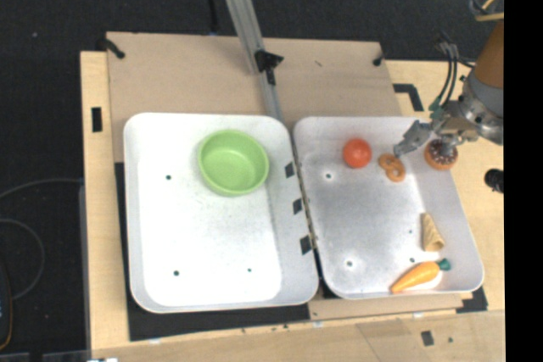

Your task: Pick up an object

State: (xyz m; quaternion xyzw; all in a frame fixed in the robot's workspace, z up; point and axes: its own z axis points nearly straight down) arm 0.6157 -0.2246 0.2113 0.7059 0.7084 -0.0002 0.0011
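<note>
Gripper over right bin's far edge

Two-finger gripper [422, 134] poised above shallow white right bin [365, 220], jaw state impossible to tell. Small orange ring-shaped toy [393, 168] just below-left of it; round red ball [357, 153] further left. Closest target: the ring.

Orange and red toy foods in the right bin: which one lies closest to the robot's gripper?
The small orange ring-shaped piece, just below-left of the gripper. The round red tomato-like ball sits farther left, and the orange toy carrot lies far off at the bin's near edge.
</note>
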